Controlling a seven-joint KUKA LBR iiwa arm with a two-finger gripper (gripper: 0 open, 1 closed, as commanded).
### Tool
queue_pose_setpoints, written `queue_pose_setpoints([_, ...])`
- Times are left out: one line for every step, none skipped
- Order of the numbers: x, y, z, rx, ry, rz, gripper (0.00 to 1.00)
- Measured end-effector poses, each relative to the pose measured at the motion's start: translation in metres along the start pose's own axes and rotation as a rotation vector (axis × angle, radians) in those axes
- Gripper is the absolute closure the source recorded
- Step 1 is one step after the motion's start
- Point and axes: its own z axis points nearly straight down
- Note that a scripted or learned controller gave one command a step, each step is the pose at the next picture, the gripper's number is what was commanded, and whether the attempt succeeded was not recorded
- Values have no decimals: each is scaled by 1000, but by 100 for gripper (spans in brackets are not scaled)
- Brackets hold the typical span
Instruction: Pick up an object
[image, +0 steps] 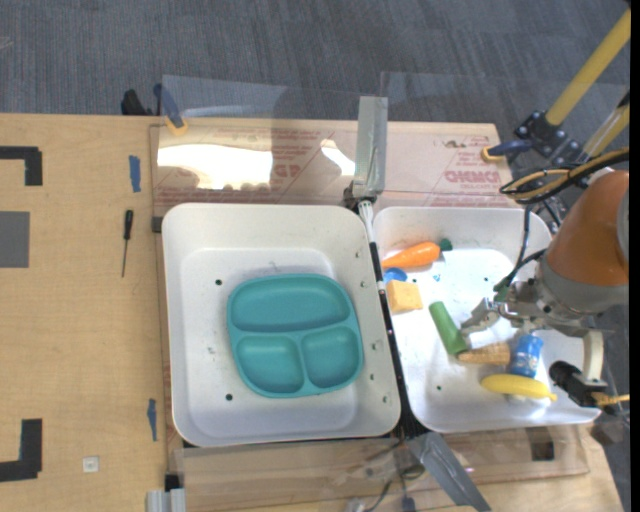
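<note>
The gripper (487, 313) hangs low beside the green stick (447, 328) and cone (486, 353) — apparently lining up a grab — whether it grips anything I cannot tell

Bright, even overhead light; white glare on the clear panel (215, 160) behind the bins; focus slightly soft.

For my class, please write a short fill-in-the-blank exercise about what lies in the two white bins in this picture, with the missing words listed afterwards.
1. The teal divided tray lies in the ______ bin as the camera sees it.
2. The teal tray has ______ compartments.
3. The toy carrot lies in the right bin, and its colour is ______.
4. The yellow banana lies near the right bin's ______ edge, beside a blue item.

Missing words: left; three; orange; front
</note>
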Motion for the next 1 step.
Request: queue_pose_setpoints([-33,2,-35,-1,-3,-28,0])
